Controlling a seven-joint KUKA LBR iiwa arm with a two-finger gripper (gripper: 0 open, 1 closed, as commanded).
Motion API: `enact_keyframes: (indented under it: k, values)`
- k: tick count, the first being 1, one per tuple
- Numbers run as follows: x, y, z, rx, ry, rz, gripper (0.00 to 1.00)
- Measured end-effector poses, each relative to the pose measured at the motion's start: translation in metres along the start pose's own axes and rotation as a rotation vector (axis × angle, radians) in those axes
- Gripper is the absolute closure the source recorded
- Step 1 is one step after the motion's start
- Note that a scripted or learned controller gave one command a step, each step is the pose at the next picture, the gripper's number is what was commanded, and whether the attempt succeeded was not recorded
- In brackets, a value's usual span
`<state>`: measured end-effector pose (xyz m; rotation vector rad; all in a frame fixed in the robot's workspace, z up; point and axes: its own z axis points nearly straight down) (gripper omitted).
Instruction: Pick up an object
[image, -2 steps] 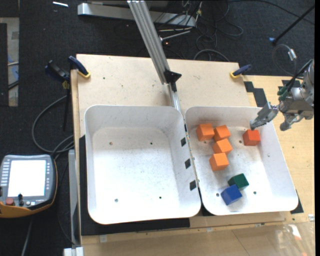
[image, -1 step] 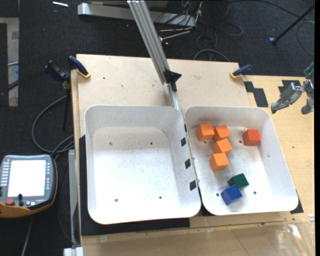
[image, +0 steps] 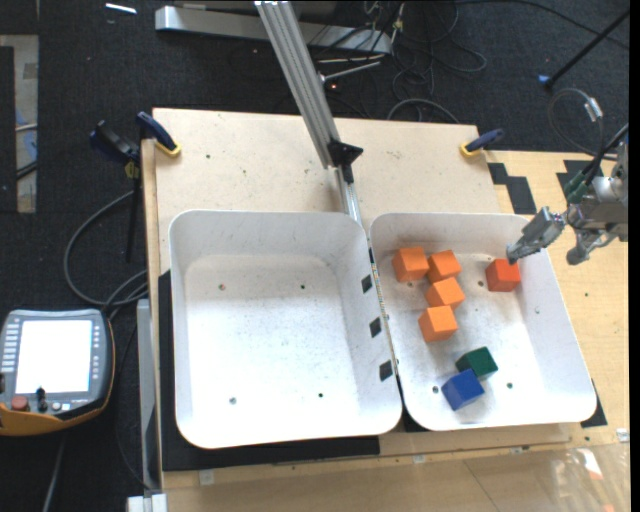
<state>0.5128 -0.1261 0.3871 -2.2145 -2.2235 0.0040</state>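
Right bin (image: 560, 330) as landmark. The gripper (image: 528, 243) hung over this bin's far right part, one finger angled down toward the red block (image: 503, 275); whether it was open or closed could not be told. Four orange blocks (image: 430, 290) clustered left of the red block; a green block (image: 479, 361) and a blue block (image: 463, 388) touched near the bin's front edge
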Motion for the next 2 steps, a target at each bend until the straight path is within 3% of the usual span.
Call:
enact_keyframes:
  k: [1,2]
  values:
    - [0.107,-0.006,0.091,0.003,0.002,-0.006,0.00]
    - [0.065,-0.015,0.105,-0.002,-0.001,0.008,0.00]
